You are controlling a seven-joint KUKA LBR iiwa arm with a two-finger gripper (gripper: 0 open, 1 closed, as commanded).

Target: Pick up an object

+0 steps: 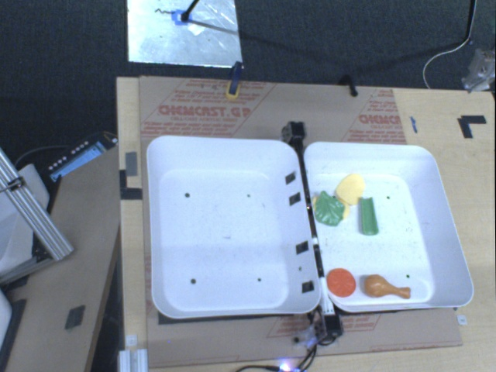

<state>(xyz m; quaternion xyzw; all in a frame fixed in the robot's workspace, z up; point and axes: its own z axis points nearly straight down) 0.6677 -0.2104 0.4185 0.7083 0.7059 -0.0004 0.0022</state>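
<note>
Two shallow white plastic bins sit side by side on a tan worktop [256, 103] w/ red printed lettering across its top. Both bins have rounded corners, smooth glossy walls and small dark dots on the floor. The left bin [167, 208] shows just its floor dots. A row of small black clips [298, 223] runs along the seam where the 2 bins meet.

The right bin [434, 208] carries 5 small toy-like items, all in its left half:
- yellow rounded piece [350, 187], smooth, lemon-ish shape, nearest the bin's back.
- green leafy piece [328, 208], crinkled edges, touching the yellow one's lower-left side.
- green stick [369, 215], straight, oblong, just right of the leafy piece & below the yellow one; lies lengthwise front-to-back.
- red-orange round piece [340, 282], flat-looking disc, near the front-left corner, close to the seam.
- brown drumstick-shaped piece [385, 287], fat end left, thin end pointing right, just right of the disc, apart from it.

The front pair lies well apart from the back 3.

Arm & fingers aren't visible here, so cannot tell their state, nor how the items lie relative to them.

Beyond the worktop: dark carpet, a shiny metal sheet [184, 20] at the top, a white cable [453, 49] top right.
</note>
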